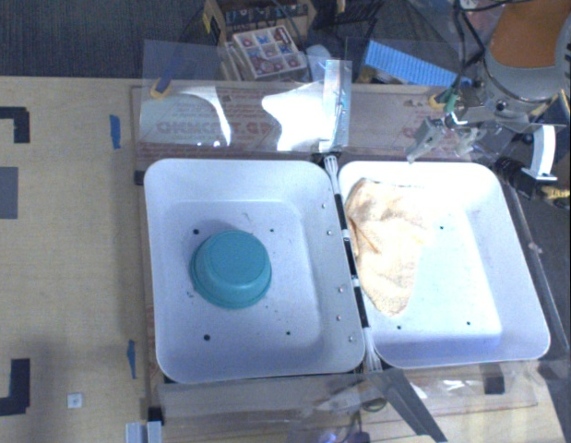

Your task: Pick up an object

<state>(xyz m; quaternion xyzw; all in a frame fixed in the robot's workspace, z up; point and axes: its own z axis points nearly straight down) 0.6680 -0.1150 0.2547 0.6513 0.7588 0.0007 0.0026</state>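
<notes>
Grey arm (520, 26) cut off top right.

Left bin (170, 201) and right bin (506, 247): plain white, with small dark dots. Bowl (231, 268), at the left bin's centre: solid teal. Cloth (386, 243), at the right bin's 9 o'clock side: pale cream mottled with orange. Tabletop (64, 247): light tan with black marks and blue tape. Arm (534, 17), at 1 o'clock: orange above grey.
</notes>
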